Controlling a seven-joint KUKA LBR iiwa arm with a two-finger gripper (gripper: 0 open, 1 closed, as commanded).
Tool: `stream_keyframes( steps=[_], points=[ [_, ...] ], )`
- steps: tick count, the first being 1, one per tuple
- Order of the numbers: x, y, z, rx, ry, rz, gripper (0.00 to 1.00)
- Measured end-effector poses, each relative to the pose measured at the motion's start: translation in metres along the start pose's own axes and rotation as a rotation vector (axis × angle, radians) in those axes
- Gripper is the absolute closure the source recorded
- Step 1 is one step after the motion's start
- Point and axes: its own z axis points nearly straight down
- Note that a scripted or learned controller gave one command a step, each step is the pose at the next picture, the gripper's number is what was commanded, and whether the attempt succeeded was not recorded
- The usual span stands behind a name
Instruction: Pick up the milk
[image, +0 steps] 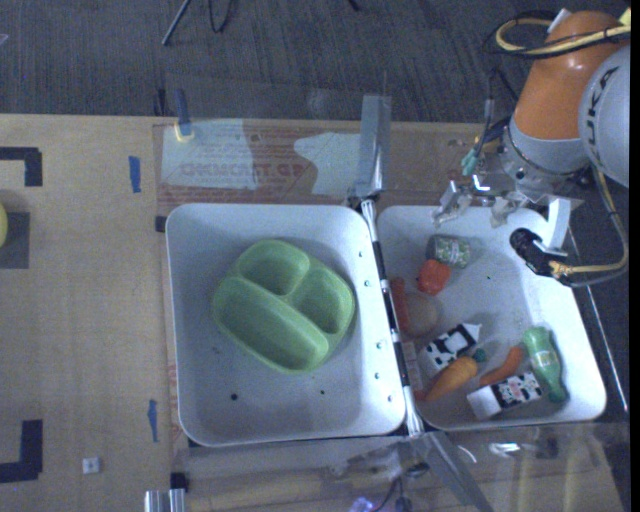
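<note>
Two carrots (452, 376) flank milk (449, 347) in right bin (585, 330); bottle (545, 362) near; gripper (478, 205) spread wide above far rim, holding nothing.

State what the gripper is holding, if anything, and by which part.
Nothing: the gripper hangs open above the right bin's far edge, with nothing between its fingers.

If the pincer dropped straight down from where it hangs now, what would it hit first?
Probably bare floor at the back of the right bin, or its back rim. The pincer hangs over that far edge. The dark green packet lies nearest, a little forward of that line. Depth is hard to judge from this slanted view.
</note>
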Motion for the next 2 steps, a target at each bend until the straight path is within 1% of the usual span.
stream_keyframes(
  steps=[1, 2],
  points=[
    [0.013, -0.037, 0.101, -0.001, 0.0, -0.325, 0.0],
    [-0.013, -0.15, 0.114, -0.004, -0.002, -0.267, 0.0]
  ],
)
